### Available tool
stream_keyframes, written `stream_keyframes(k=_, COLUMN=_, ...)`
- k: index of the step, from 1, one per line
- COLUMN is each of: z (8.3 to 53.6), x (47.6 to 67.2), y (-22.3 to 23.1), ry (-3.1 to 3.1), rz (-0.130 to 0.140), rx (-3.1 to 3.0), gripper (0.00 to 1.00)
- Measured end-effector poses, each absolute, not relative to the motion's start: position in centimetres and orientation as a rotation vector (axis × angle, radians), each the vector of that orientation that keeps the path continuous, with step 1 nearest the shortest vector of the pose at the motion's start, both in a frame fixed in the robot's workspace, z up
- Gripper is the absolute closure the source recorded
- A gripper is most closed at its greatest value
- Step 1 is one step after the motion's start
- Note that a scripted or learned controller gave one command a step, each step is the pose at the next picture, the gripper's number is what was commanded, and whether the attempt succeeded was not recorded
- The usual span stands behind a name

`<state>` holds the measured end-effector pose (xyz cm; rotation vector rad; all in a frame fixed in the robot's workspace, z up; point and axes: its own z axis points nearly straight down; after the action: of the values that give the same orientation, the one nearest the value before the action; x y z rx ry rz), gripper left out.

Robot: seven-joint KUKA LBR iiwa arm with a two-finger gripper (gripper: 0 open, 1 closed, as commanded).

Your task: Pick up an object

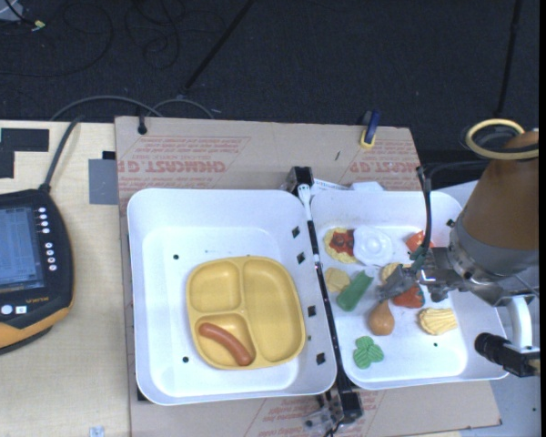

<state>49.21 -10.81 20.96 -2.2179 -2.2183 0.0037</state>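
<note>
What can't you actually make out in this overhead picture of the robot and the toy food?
- Gripper: too small and cluttered to tell whether it holds anything.
- Red piece: partly hidden behind the arm.
- Right bin: its far side is covered by the arm.
- Tablet: cut off by the left edge.

A yellow plate sits in the left bin with a sausage at its 7 o'clock. The gripper is low over toy food in the right bin.

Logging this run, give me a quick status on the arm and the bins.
End effector low in right bin, among toy food. Nothing seen held. Pear, corn, green pepper crowd close. Sausage on yellow plate, left bin.
</note>
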Motion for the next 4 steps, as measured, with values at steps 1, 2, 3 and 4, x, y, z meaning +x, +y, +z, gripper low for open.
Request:
stream_keyframes(k=1, z=8.4, x=52.0, y=-8.9, ry=-2.219, rz=0.004, rx=-2.217, gripper=0.00)
stream_keyframes(k=2, z=8.7, x=47.3, y=-11.2, ry=-2.217, rz=0.004, rx=-2.219, gripper=0.00)
stream_keyframes(k=3, z=8.7, x=49.6, y=-8.6, ry=-2.221, rz=0.001, rx=-2.217, gripper=0.00)
stream_keyframes(k=4, z=9.8, x=49.5, y=-8.9, ry=-2.211, rz=0.004, rx=-2.225, gripper=1.00)
